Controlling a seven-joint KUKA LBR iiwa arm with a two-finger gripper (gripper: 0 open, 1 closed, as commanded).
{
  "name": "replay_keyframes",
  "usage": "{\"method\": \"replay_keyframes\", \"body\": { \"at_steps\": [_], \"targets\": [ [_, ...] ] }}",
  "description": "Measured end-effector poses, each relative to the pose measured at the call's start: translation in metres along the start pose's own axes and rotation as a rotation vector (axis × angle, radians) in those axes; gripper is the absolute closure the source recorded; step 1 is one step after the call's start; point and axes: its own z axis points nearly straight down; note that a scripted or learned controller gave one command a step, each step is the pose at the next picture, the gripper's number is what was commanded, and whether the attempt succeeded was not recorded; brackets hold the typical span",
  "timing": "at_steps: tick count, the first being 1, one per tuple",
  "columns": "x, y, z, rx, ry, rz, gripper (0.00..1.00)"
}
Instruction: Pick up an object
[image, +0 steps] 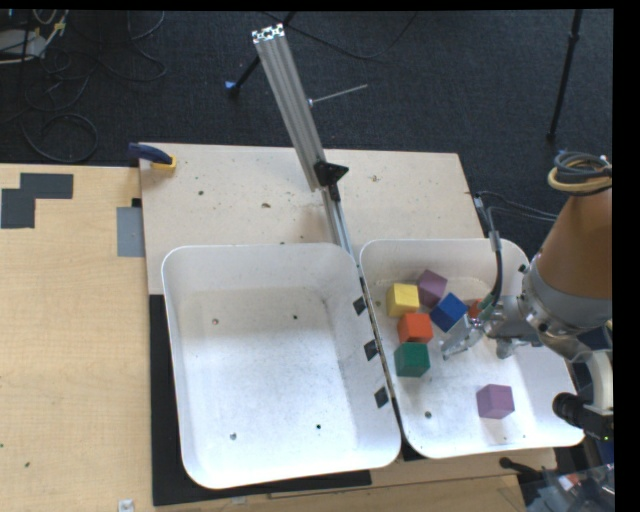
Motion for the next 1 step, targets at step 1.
{"method": "replay_keyframes", "body": {
  "at_steps": [1],
  "targets": [
    [-0.0007,0.0,-0.0001,-0.001,-0.001,0.003,0.0]
  ]
}}
